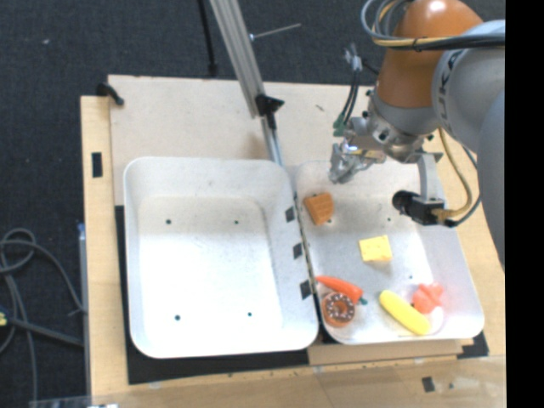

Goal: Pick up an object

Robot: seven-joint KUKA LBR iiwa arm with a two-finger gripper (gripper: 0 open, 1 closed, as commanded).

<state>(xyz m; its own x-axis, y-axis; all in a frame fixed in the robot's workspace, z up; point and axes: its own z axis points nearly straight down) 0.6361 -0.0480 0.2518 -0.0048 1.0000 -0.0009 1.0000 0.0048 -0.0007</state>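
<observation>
Here, pincer (342, 170) above orange block (320, 208)

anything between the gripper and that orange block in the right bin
Nothing visible. The gripper hangs near the right bin's far edge, and the orange block lies just below it in the picture, apart from the other items.
</observation>
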